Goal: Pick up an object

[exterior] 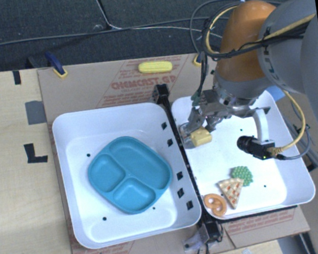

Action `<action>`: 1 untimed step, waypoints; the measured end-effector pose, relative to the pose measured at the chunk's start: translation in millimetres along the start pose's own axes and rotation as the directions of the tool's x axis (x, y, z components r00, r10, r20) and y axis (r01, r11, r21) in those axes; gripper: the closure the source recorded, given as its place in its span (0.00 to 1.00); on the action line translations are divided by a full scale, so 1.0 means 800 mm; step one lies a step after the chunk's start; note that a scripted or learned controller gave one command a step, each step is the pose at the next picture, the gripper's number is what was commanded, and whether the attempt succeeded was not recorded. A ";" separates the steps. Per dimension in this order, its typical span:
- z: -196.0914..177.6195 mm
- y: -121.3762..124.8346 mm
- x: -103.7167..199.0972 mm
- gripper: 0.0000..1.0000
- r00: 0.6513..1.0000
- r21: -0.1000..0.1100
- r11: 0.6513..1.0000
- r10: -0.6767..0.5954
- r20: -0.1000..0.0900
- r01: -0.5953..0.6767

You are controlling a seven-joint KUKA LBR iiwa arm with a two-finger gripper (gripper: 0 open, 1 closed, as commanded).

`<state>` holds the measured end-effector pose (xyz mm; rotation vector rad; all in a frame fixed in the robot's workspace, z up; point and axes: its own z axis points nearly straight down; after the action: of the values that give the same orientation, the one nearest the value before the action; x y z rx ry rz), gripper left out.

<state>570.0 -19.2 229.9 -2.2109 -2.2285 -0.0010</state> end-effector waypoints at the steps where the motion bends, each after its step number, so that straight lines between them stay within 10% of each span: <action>1: -0.008 0.000 0.060 1.00 1.000 0.000 1.000 0.001 0.001 -0.001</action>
<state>569.3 29.1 236.2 -2.2127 -2.2272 0.0000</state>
